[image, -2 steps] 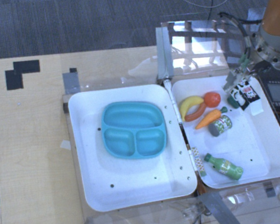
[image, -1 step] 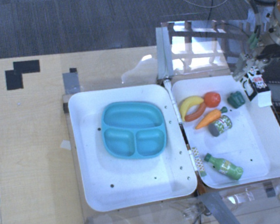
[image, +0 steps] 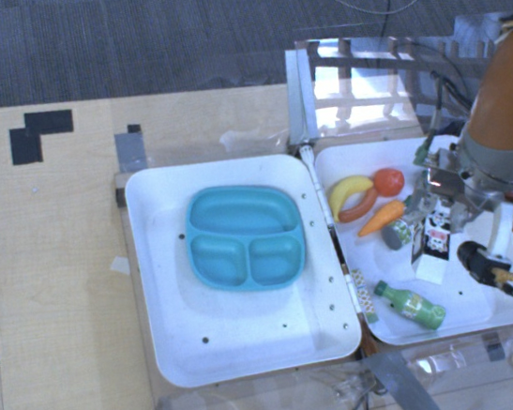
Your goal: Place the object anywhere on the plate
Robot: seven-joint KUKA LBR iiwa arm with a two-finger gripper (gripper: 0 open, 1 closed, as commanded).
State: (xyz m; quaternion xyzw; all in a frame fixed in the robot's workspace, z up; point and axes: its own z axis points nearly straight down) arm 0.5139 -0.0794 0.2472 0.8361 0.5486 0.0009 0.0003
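A blue plate (image: 244,236) with three compartments lies in the left white bin (image: 177,343). In the right bin (image: 480,310), several toy foods lie close together: a yellow banana (image: 347,190), a red tomato (image: 388,181), a reddish sausage (image: 358,204) and an orange carrot (image: 381,218). A small grey object (image: 394,236) sits just below the carrot. A green bottle (image: 411,305) lies on its side near the front. My gripper (image: 428,234) hangs low over the right bin, just right of the grey object and the carrot's tip.
The raised rims of the two bins meet in a ridge (image: 329,236) between the plate and the foods. The arm's grey body and orange band (image: 508,107) cover the right bin's far right side. Cables (image: 508,278) trail at the right.
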